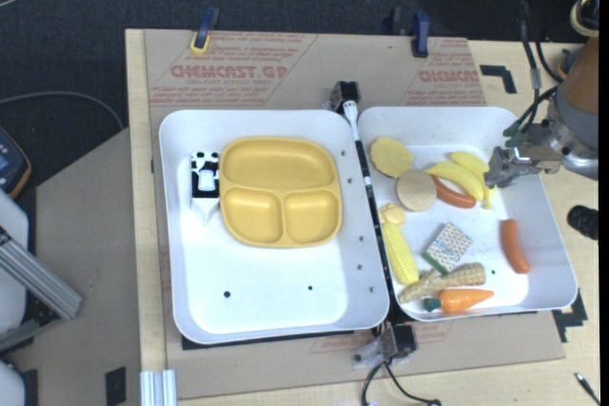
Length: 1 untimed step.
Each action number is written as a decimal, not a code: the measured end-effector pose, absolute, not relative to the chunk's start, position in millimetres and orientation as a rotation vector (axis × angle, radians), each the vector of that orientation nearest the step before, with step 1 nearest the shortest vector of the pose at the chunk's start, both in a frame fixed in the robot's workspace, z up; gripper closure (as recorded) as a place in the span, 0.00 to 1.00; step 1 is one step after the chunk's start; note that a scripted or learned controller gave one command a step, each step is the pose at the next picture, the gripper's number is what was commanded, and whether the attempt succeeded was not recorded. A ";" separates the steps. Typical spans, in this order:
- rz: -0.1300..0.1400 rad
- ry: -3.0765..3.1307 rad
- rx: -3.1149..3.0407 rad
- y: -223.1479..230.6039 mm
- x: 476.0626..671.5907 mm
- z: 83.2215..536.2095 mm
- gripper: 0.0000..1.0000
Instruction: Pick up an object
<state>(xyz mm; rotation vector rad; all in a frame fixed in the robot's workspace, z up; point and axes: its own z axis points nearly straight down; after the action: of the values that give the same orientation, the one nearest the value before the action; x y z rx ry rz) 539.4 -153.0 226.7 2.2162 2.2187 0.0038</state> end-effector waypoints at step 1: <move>0.006 2.225 2.211 -116.2 588.6 226.3 1.00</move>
<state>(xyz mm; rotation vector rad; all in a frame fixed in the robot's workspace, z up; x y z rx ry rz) 588.6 -116.2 226.3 2.2114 2.2254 0.0055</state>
